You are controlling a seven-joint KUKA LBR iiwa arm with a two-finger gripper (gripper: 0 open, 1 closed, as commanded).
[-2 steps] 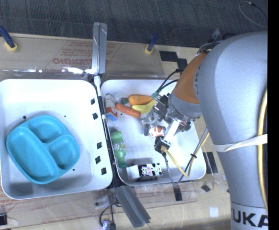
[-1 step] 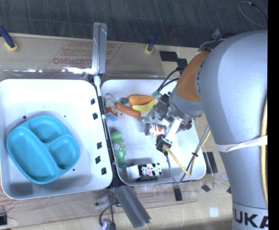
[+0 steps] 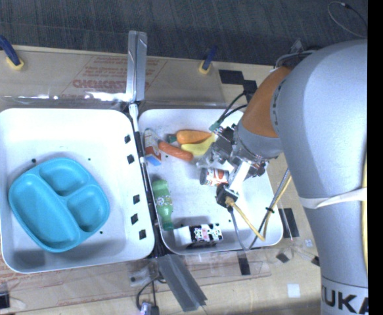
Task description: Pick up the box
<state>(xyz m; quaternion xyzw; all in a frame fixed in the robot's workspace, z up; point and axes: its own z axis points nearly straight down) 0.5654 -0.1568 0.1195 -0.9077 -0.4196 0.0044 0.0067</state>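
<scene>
The grey arm with the orange band reaches in from the right over the right-hand shallow white bin. Its two-finger gripper sits low in the middle of that bin, over a small red-and-white item that appears to lie at its tip; whether the fingers are spread, pressed together or pinching anything cannot be told from this angle.

The small black box with white printing lies flat near the front wall of the right bin, well apart from the gripper and not in contact with it.

Also in the right bin: a green plastic bottle along the left wall, an orange carrot-shaped piece, and a yellow-and-orange rounded piece near the back.

The left-hand shallow white bin holds a light blue divided plastic tray, resting flat.
</scene>
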